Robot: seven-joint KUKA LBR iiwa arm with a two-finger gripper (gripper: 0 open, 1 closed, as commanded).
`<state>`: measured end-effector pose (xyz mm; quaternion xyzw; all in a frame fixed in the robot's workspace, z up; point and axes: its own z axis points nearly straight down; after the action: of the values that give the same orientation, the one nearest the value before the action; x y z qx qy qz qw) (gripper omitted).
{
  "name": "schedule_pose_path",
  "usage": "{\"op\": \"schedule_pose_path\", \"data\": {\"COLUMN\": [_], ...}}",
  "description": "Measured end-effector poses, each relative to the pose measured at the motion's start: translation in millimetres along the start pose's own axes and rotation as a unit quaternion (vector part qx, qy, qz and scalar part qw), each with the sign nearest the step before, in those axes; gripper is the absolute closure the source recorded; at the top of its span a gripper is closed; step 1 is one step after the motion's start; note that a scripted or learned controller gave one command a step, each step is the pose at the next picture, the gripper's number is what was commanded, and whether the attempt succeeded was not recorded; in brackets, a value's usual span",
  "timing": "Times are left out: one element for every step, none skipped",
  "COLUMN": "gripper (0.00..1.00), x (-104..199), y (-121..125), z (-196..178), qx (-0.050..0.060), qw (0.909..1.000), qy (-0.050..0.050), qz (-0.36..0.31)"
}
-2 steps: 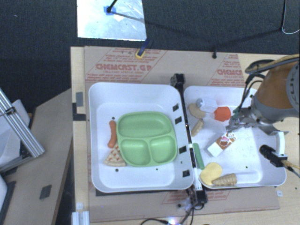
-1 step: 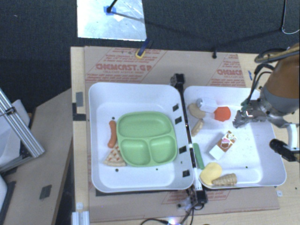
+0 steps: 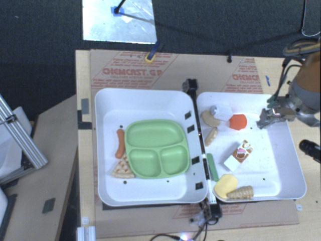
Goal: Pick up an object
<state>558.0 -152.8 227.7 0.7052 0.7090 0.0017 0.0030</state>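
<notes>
Approach step: end effector [image 3: 269,115] is held over right white bin [image 3: 281,157], state indiscernible; descent onto orange round toy [image 3: 238,121] is needed.

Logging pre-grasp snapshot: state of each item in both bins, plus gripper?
green tray: flat, left bin, compartments bare
sausage: lying beside tray
waffle wedge: flat, at tray corner
orange piece: resting, right bin
carton: on its side
cone: lying down
gripper: over right bin, holding nothing

KUKA arm: grey body, orange band, metal gripper

The arm [image 3: 307,92] has a rounded grey wrist housing topped by an orange band, with a dark cable looping along its left side; its gripper [image 3: 270,115] is small, silvery-grey metal with dark fittings.
</notes>
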Motion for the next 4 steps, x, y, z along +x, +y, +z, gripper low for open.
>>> {"op": "schedule_pose_path", "data": {"gripper": [1.0, 1.0, 1.0, 1.0], "x": [54.2, 100.5, 151.9, 195.6], "y": [-2.7, -0.1, 0.5, -13.2], "z": [11.1, 2.9, -4.9, -6.8], "qx": [0.003, 0.002, 0.002, 0.003], "qw": [1.0, 1.0, 1.0, 1.0], "qy": [0.002, 0.002, 0.002, 0.002], "qz": [-0.002, -0.002, -0.003, -0.002]}}
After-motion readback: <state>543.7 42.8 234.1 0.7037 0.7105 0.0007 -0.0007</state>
